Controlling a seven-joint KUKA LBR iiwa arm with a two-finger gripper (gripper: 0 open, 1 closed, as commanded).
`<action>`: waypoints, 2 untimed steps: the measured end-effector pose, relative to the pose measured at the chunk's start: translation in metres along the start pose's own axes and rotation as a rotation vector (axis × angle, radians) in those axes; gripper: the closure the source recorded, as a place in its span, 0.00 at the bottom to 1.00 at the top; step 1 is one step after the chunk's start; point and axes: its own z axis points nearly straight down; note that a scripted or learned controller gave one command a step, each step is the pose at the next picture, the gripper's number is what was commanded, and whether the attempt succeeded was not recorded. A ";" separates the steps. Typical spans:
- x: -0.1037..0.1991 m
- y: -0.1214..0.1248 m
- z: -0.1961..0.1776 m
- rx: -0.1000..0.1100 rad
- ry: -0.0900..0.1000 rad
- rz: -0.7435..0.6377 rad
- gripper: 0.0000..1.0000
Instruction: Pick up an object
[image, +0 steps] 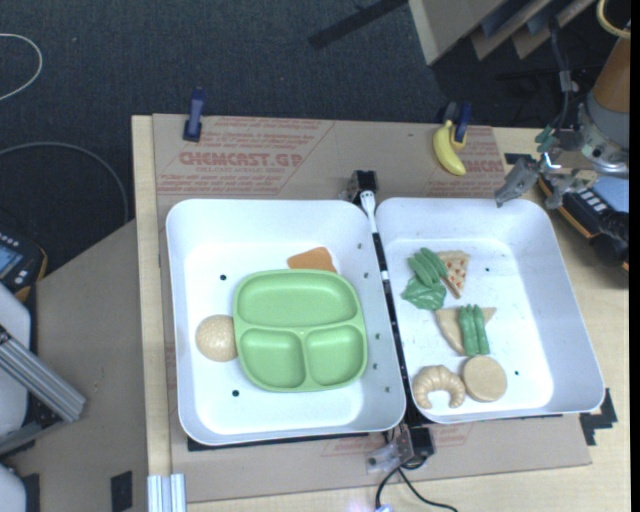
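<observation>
My gripper (535, 180) hangs at the far right corner of the right bin (560, 300), over its rim and with nothing visibly in it. In that bin lie green beans (427, 267) beside a pizza slice (456, 270), a green leaf (424, 294), a beige wedge (449, 328) under more beans (472, 329), a croissant (439, 386) and a round cookie (484, 378). All of these sit well in front of and to the left of the gripper.
The left bin (195, 250) holds a green divided plate (298, 330), an orange wedge (312, 260) behind it and a pale round bun (215, 338) at its left. A toy banana (449, 150) rests on the board behind the right bin, left of the gripper.
</observation>
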 end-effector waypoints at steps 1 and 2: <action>0.000 0.001 -0.012 -0.004 -0.002 -0.001 1.00; 0.000 0.002 -0.022 -0.008 -0.004 -0.002 1.00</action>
